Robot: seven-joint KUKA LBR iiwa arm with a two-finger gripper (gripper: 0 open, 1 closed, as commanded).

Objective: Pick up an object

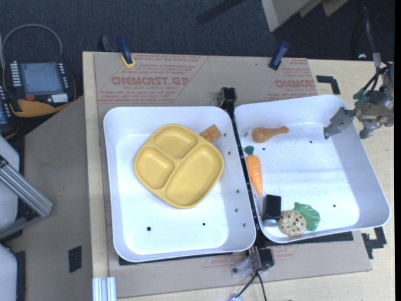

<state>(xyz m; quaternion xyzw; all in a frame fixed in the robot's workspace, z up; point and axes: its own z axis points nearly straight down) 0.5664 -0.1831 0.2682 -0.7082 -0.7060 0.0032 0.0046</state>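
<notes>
Nothing grasped yet: jaws (341, 123) spread and bare over right bin's (369, 187) far edge; carrot (254, 174), drumstick (270, 133) untouched.

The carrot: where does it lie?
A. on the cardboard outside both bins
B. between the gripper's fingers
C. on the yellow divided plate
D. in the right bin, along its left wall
D: the carrot lies lengthwise in the right bin, close against its left wall, below the wooden spoon-shaped piece.
</notes>
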